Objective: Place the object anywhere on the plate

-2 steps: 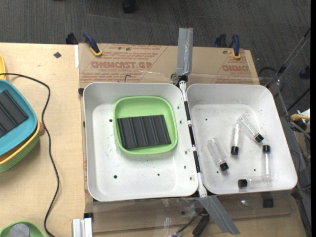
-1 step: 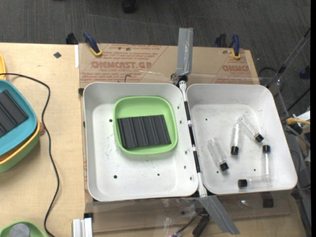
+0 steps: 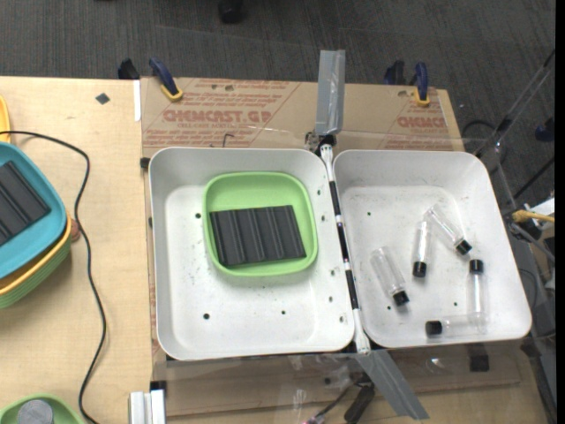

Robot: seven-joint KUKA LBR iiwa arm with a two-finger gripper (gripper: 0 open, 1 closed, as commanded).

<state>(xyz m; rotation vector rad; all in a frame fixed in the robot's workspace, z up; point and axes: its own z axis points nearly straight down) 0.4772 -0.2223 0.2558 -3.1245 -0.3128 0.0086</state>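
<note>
A light green square plate [image 3: 260, 194] sits in the left white bin [image 3: 177, 263], toward its back. A dark ribbed mat [image 3: 258, 235] covers the plate's floor. In the right white bin [image 3: 380, 184] lie several clear plastic tubes with black caps. One tube [image 3: 387, 274] lies near the bin's middle, with another tube [image 3: 421, 247] just right of it. A third tube [image 3: 447, 228] is tilted behind them. Others rest along the right wall and the front edge.
A stack of teal, green and yellow dishes [image 3: 26, 228] stands at the far left on the wooden bench, with a black cable [image 3: 86, 237] running past it. Cardboard [image 3: 229, 109] held by blue-and-yellow clamps lies behind the bins. A grey tape strip [image 3: 330, 91] rises at the bins' seam.
</note>
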